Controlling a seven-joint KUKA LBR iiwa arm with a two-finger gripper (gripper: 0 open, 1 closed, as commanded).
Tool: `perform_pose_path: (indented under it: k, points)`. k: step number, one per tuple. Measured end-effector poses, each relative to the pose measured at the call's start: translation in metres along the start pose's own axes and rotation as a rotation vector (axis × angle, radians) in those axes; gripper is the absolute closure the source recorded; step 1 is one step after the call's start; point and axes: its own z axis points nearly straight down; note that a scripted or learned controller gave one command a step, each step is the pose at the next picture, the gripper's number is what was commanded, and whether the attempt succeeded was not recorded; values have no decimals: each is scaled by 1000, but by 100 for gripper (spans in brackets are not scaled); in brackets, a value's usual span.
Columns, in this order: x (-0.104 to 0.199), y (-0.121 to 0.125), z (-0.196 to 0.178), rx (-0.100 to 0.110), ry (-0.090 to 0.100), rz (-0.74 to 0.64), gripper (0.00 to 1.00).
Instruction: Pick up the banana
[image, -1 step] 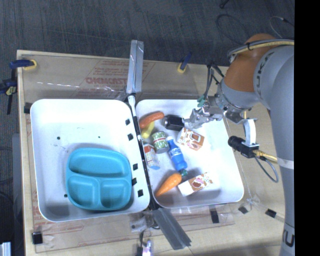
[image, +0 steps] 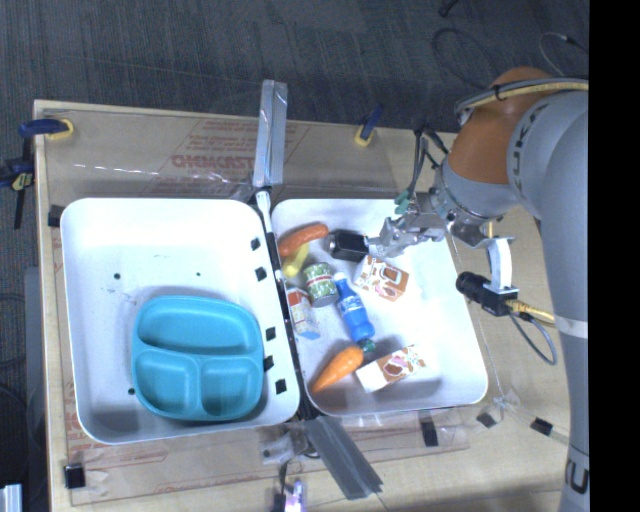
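From my remote seat: a blue tray (image: 198, 357) fills the left bin (image: 90, 240); the banana (image: 296, 262) lies in the right bin (image: 465, 335) near the divider; the pincer (image: 388, 240) hovers nearby, its grip unclear to me.

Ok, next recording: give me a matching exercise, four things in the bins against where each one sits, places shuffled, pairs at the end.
Things:
1. blue tray
2. carrot
3. banana
4. blue bottle

Places:
A. near the middle of the right bin
B. by the divider, just below the sausage
C. in the left bin, toward its front
D. front of the right bin, beside a small carton

Pairs: 1-C, 2-D, 3-B, 4-A
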Motion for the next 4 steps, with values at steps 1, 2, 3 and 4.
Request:
perform_pose_path:
  k: [1,2,3,4]
  points:
    - [77,16,91,-26,-6,76,0]
    - [90,50,116,28,-3,137,0]
    - [91,49,107,34,-3,129,100]
    - [132,58,11,-6,-3,-404,100]
